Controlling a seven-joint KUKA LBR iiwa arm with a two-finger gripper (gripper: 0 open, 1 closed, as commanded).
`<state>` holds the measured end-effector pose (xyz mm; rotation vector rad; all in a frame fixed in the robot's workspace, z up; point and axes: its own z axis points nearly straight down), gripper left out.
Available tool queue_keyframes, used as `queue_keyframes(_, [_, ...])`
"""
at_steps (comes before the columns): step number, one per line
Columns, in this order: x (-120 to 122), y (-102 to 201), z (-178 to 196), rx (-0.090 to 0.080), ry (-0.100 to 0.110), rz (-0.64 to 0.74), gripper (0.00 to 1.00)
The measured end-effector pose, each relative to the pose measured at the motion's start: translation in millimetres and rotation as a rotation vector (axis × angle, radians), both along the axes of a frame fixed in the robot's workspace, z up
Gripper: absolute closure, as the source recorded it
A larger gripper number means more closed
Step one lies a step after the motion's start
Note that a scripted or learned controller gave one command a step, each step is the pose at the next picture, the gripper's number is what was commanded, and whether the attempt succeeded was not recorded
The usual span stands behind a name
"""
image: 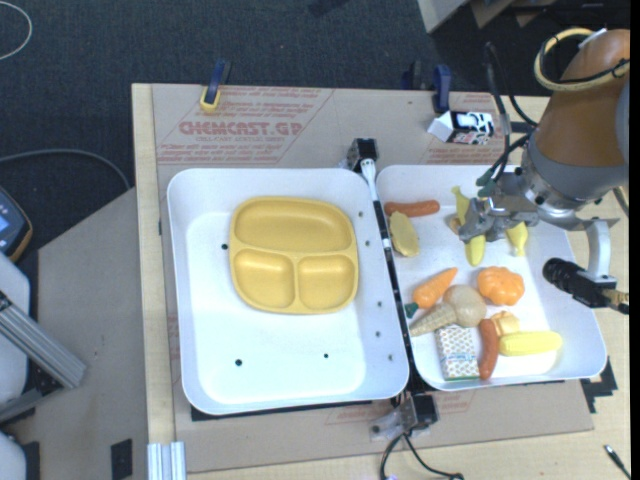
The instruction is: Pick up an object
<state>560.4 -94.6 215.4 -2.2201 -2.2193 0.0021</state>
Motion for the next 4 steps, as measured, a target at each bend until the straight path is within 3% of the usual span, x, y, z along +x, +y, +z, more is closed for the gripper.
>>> queue_keyframes(1, [8.3,-1.4,13.5,-0.002,-0.006,0.001,1.0])
queue_keyframes(2, [0.6,7.4,19.1,0.0,-0.002,0.002,1.0])
queue_keyframes(3, [-0.3,-6.1,3.4,-0.001,0.001,-0.001,1.0])
queue_keyframes(4, [-7.8,8.8,15.3,0.001,-0.001,0.002,1.0])
